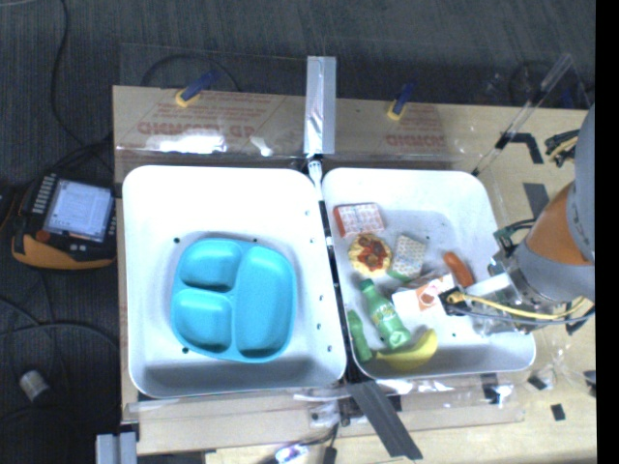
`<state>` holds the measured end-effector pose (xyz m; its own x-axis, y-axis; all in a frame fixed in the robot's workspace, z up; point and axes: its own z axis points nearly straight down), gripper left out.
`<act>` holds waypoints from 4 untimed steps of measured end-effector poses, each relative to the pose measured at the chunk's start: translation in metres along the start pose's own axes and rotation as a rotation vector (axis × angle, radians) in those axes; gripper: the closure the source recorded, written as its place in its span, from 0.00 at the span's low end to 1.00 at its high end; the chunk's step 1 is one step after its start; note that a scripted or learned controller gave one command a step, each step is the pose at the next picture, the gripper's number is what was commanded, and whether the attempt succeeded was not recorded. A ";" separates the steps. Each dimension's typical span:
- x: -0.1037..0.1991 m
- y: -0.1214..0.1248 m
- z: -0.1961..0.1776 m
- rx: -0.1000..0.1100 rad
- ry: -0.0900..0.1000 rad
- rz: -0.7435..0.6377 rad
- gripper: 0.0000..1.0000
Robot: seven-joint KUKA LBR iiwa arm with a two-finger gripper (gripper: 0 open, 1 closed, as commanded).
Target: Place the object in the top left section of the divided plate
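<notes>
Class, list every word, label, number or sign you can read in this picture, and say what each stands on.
No text reads clearly.
Red lettering on the clear panels: too faint, seemingly mirrored.
Screen of the handheld device: blurred.
Print on the red and white packet in the right bin: too small.
White and orange carton: markings blurred.

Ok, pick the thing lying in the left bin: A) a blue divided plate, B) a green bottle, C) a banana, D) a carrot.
A: the blue divided plate sits in the left bin, while the banana and the green bottle lie in the right bin.
</notes>
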<state>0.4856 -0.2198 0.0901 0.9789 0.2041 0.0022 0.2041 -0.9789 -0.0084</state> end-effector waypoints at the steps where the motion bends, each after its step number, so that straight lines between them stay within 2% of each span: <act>1: 0.030 0.002 0.000 -0.011 0.000 0.004 1.00; 2: 0.006 0.001 -0.002 -0.010 0.016 -0.005 1.00; 3: 0.012 0.003 -0.001 -0.001 0.004 0.001 1.00; 4: 0.006 0.001 -0.002 -0.010 0.015 -0.006 1.00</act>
